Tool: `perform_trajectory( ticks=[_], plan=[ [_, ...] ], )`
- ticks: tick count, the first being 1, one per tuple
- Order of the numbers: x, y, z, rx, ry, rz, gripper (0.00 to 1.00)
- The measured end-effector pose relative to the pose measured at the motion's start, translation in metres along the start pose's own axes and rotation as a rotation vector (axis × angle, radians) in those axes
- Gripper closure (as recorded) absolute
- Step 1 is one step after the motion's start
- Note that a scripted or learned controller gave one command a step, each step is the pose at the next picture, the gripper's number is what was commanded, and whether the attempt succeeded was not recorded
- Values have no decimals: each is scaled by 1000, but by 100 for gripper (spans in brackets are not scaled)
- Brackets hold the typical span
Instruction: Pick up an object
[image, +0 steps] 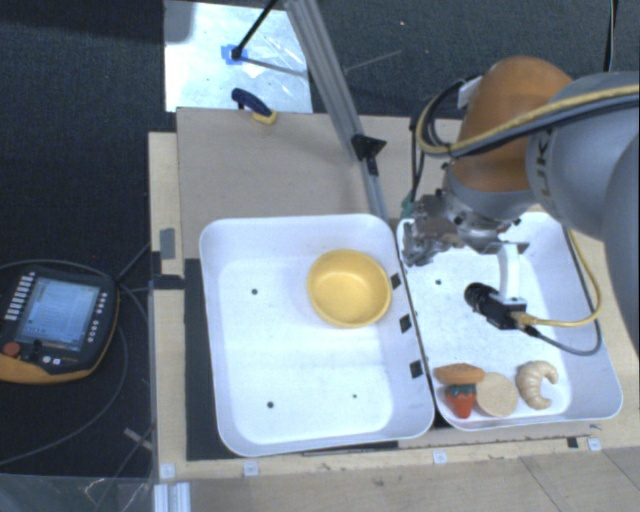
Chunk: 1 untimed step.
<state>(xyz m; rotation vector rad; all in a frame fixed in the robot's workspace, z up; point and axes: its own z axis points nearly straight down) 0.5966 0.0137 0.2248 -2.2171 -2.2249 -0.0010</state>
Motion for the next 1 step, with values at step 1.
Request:
perform_trajectory(
  ticks=[1],
  plan=[
    [51, -30, -10, -1, 1, -1, 100]
  ],
)
